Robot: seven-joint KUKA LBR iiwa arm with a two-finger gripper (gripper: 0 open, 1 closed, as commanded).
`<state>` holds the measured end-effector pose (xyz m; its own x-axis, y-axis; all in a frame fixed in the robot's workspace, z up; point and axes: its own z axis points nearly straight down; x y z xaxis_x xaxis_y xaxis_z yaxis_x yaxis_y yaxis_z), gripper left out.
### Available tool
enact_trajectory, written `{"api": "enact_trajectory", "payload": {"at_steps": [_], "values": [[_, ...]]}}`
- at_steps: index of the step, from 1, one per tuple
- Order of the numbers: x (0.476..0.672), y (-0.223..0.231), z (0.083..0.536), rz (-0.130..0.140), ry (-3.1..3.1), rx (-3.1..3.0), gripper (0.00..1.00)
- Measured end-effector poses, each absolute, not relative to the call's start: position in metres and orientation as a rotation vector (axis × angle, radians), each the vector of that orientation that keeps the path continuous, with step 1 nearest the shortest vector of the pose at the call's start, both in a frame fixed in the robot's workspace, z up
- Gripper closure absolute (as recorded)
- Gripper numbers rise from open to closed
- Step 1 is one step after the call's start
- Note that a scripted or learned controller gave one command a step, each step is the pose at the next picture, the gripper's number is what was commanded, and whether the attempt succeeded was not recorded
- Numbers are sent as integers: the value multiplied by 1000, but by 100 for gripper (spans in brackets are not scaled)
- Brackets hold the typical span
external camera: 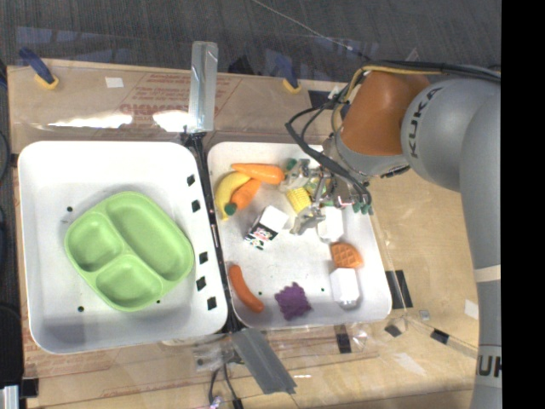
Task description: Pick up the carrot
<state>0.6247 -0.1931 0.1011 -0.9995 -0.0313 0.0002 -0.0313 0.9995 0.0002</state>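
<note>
From above, a tan bench (426, 254) carries two shallow white bins side by side, with dark grey carpet (128, 7) beyond its far edge and a strip of clear plastic sheeting taped along the back. The left bin (43, 313) holds a green divided plate (128, 250) with three hollows. The right bin (375, 301) is crowded with toy food. The carrot (258, 173) lies near its far rim, orange and pointing toward the arm, just beside a yellow banana (225, 191) and a second small orange piece (244, 193) leaning on that banana. Toward the middle sits a black and white card (267, 226), and nearer the front an orange sausage (245, 289), a purple bunch of grapes (294, 301), a white block (344, 285) and an orange ridged piece (346, 255). The grey arm (451, 135) reaches in from the right, its orange band over the bin's far corner. The gripper (313, 203) hangs low beside a yellow corn cob (298, 199), apart from the carrot; whether its fingers are spread or closed, I cannot tell.
</note>
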Motion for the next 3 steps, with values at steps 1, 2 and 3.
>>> {"api": "enact_trajectory", "payload": {"at_steps": [1, 2, 3], "values": [[655, -132, 106, 2, -3132, -56, 0], [641, -92, 112, -1, -3136, -181, 0], [610, -95, 96, 13, -3150, -45, 0]]}}
